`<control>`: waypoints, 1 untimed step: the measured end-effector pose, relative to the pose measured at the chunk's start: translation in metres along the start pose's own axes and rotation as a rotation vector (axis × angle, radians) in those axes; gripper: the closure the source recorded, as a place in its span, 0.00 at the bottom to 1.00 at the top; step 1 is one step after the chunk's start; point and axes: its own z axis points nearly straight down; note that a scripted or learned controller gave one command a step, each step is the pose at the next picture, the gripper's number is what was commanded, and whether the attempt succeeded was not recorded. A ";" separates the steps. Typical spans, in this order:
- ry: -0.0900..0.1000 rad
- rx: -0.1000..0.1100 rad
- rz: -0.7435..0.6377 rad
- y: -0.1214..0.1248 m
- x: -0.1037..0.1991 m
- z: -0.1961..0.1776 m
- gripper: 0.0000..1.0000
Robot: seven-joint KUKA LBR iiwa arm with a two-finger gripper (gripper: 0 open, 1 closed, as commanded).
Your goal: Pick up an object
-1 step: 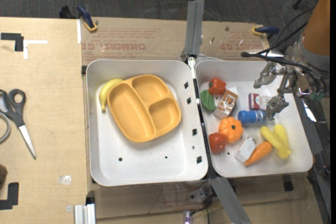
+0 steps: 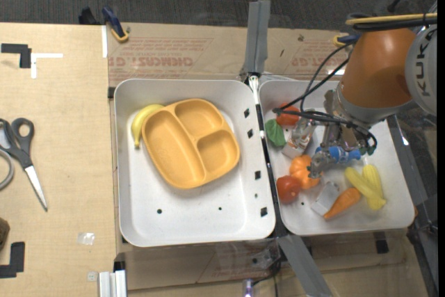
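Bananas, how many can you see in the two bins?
1. The banana lies in the left bin, along the left edge of the orange divided plate. In the right bin the arm covers some toys, so another could be hidden.

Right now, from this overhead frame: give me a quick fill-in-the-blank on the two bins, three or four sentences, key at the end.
1. The orange divided plate lies in the ____ bin.
2. The yellow banana is tucked against the plate's ____ edge.
3. The gripper hangs over the ____ bin.
4. The toy carrot lies beside the yellow ____.

Missing words: left; left; right; corn
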 end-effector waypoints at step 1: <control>-0.022 0.004 0.031 -0.019 -0.030 0.016 0.00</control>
